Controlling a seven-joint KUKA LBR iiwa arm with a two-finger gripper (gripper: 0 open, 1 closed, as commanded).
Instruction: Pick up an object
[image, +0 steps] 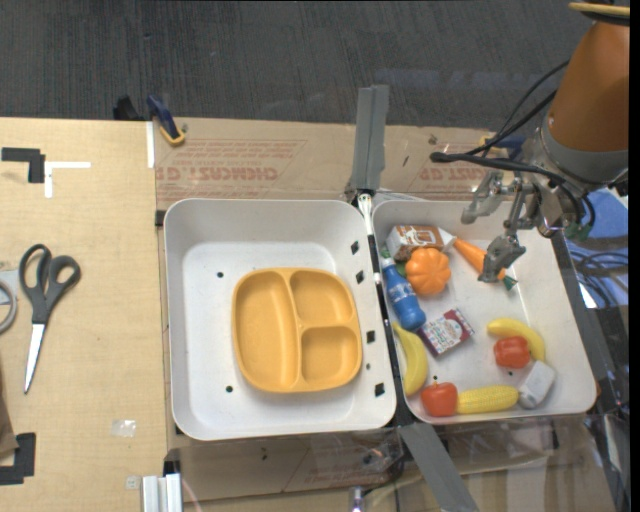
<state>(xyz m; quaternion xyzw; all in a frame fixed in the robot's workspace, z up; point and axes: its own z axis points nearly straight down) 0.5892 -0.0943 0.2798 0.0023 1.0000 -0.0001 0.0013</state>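
Right bin (560, 290) count: two bananas, two tomatoes, one pumpkin, one bottle, one corn. My gripper (503, 258) hangs over the back, clamped on the one carrot (470, 252), a stubby orange cone.

Single overhead camera, slanted down over both bins (190, 420)

Orange carrot (470, 254) slantwise, right bin (570, 330)

Bright, even overhead light; the white bins (190, 330) show soft glare and faint shadows along their inner walls; the floor (250, 50) beyond the desk (75, 300) is dim; focus is moderately sharp, slightly grainy.
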